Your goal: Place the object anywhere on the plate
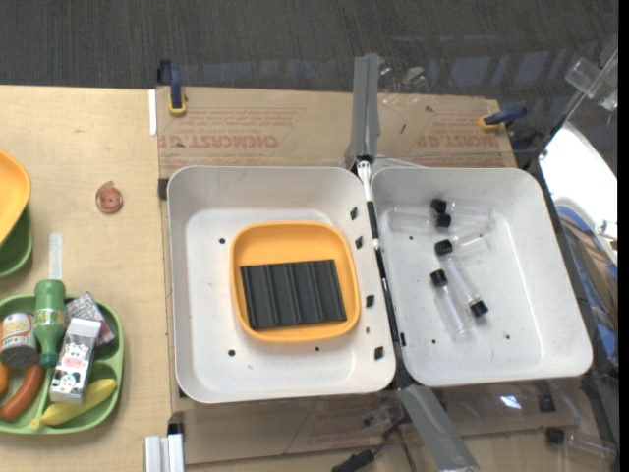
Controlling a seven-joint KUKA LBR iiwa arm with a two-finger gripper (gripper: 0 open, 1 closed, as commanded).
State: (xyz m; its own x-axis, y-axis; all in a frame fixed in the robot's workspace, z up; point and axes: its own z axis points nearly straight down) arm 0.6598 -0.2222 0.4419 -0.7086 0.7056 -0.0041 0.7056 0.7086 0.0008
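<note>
How the jaws stand I cannot tell, so places here go by the bins instead.

The left bin (197, 362) holds a yellow plate (293, 236), square with rounded corners, sitting about in the bin's middle. A black ribbed block (298, 294) lies flat on the plate. It covers most of the plate's floor and reaches close to the near rim, with bare yellow showing on all sides.

The right bin (550, 342) touches the left one along the middle seam. In it lie a few clear vials (453, 303) with black caps, loosely scattered in the half nearer the seam. One black cap (439, 207) sits toward the far wall and another (479, 309) toward the near side. The vials' clear bodies are hard to make out against the white floor.

Both bins rest on a sheet of cardboard (324, 126) with red print, held at its far corners by clamps (174, 96).

Well off to the left on the bench, a green tray (103, 396) carries toy food, with a green bottle (49, 318) among it. A yellow bowl (10, 200) is cut off by the left edge, and a small pink round thing (109, 198) lies by itself on the wood.
</note>
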